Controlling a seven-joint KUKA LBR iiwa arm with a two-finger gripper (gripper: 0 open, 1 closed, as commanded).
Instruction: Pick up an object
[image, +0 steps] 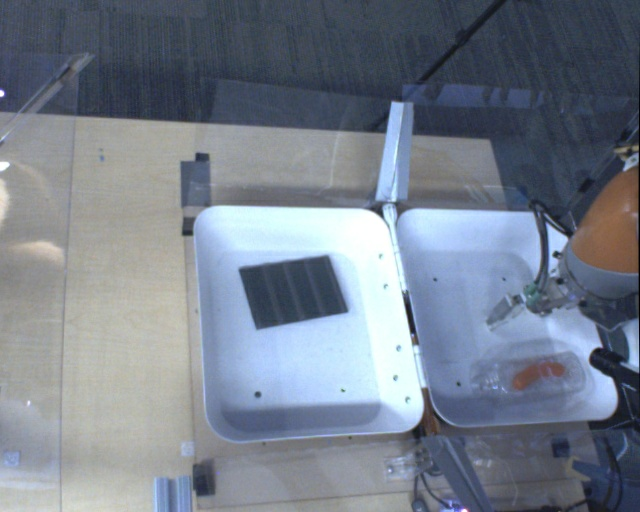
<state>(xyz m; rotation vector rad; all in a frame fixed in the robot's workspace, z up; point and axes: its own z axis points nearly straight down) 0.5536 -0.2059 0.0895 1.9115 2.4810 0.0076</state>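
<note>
a clear plastic pouch with orange pieces inside (528, 375) lies near the front of the right white bin (450, 250) — the grey two-finger gripper (503, 312) hovers just beyond it, fingers' state unclear; a dark ribbed rectangular pad (293, 291) lies in the left white bin (225, 330).

Claw (505, 310) hovers above clear packet (528, 374) in right bin (450, 250).

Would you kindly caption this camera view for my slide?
Gripper over right bin near clear packet with orange contents; dark ribbed pad in left bin.

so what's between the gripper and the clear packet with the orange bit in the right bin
Nothing: in the camera view, bare white bin floor separates the gripper from the clear packet.
</note>
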